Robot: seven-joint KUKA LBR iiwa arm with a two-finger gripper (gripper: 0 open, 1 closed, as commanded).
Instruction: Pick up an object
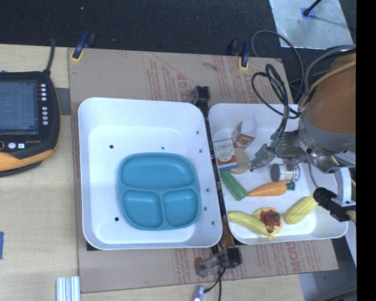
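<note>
Gripper hovers over my right bin; I cannot tell its state. I'd descend squarely on the carrot (avoiding its green neighbour).

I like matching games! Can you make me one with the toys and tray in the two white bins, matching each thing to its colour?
Things:
1. tray
2. carrot
3. banana
4. cucumber

Colours:
A. yellow
B. green
C. blue
D. orange

Pairs: 1-C, 2-D, 3-A, 4-B
</note>
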